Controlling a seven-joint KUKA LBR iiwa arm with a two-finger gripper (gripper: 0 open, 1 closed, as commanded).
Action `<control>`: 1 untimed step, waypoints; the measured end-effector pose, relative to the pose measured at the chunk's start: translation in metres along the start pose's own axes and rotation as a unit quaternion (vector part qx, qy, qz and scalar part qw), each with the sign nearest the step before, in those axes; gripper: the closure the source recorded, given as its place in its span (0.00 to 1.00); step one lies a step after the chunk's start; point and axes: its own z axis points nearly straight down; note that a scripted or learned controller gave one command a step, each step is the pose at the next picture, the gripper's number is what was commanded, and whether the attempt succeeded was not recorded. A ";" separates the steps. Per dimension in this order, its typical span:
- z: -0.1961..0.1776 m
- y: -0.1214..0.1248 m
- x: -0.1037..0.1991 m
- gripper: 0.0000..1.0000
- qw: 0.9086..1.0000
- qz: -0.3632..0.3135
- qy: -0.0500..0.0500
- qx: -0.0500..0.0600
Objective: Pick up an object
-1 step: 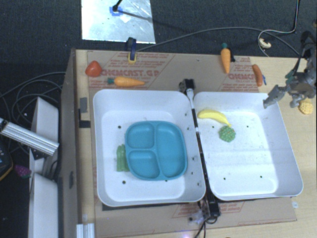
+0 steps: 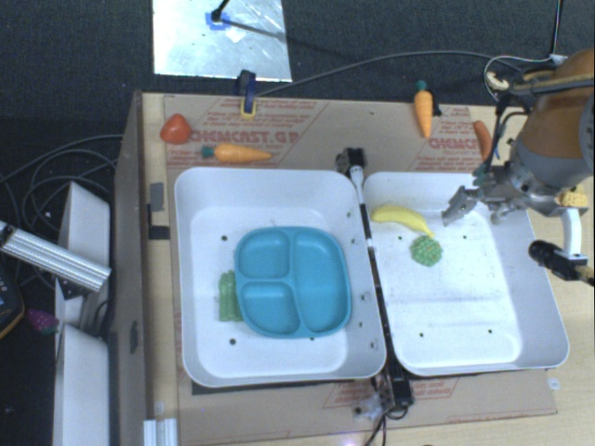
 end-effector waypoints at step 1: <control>0.083 0.006 0.037 0.00 1.000 0.000 0.000 0.000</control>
